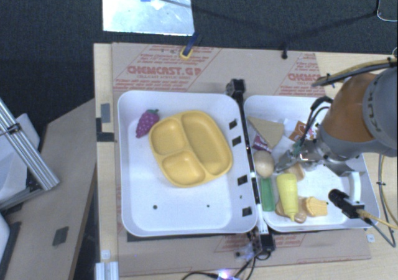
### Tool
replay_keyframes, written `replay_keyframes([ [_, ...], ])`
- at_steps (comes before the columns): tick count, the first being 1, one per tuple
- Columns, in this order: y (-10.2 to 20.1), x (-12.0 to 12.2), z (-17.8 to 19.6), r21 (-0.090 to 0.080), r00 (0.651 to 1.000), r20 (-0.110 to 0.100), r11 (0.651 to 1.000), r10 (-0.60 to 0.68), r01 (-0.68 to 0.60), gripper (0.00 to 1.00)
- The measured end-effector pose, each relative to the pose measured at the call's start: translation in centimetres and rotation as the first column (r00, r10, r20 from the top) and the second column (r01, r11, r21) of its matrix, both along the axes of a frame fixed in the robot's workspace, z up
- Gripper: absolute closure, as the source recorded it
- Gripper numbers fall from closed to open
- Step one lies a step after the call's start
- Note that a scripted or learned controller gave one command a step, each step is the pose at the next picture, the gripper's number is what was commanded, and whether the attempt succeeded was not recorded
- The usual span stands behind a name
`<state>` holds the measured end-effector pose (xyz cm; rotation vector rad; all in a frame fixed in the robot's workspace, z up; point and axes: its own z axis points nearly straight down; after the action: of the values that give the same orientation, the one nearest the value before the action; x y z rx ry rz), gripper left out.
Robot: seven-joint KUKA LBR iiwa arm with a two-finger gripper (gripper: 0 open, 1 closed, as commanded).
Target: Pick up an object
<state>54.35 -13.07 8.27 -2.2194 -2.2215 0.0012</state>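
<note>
The arm reaches in from the right over the right bin (261,106), and its tool (292,159) hangs low among the clutter there, just right of a pale round object (263,163) and just above a yellow bottle-shaped toy (287,191). Whether the tool is spread or closed I cannot tell; its tip is a dark blur against the bin floor, and nothing can be seen gripped in it.

The likely candidates sit close together in this bin: the yellow toy, a green stick (267,193) beside it along the bin's left wall, an orange-yellow piece (316,206) toward the near edge, and a tan wedge (267,128) farther back. The left bin (186,219) holds a yellow divided tray (189,147) and a purple grape bunch (147,122), well apart from the tool.

To do this step well, I judge the tool should commit to one item, centre over it, and descend straight, since the neighbours nearly touch and a slanted approach could nudge them. The yellow toy looks the easiest: it is broad, and it lies clear on its right side
</note>
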Motion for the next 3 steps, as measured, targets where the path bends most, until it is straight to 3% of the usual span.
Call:
replay_keyframes([
  [1, 0.0, 0.1, 1.2, -0.001, 1.000, 0.004, 1.000, 0.000, 0.000, 1.00],
  [3, -0.7, 1.3, 13.8, -0.003, 1.000, 0.009, 1.000, 0.003, -0.003, 1.00],
])
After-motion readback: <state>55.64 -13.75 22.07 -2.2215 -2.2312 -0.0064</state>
